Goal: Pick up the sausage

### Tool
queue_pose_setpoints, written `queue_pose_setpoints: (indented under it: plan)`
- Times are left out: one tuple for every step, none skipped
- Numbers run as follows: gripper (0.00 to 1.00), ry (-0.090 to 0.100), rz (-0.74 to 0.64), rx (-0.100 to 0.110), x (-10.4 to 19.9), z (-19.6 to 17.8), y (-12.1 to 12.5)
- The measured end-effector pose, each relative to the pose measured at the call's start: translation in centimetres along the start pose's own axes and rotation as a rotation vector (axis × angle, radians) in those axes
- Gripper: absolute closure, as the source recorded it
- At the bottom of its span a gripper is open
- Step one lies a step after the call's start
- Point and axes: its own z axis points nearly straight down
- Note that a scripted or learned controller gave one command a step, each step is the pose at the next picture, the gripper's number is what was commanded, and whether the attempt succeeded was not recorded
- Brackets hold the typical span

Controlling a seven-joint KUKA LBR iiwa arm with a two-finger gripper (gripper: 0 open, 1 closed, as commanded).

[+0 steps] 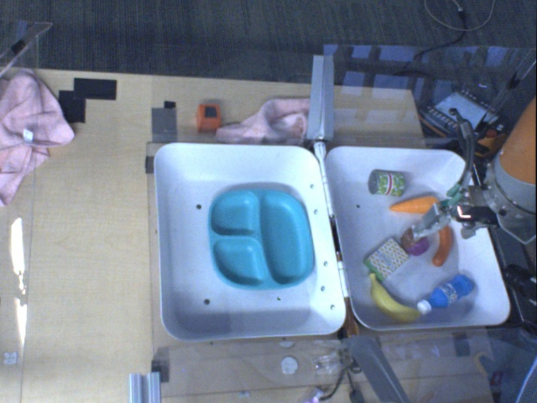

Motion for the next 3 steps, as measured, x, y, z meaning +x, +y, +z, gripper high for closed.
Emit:
queue_pose_setpoints:
  plan:
    - [0.00,-0.001,-0.188,-0.001,-7.2,6.2,3.9]
    - [0.00,-0.014,-0.325,-0.029,-8.0,14.7,5.2]
    - [1.00,-0.017,-0.329,-0.037,-7.8,13.5,5.5]
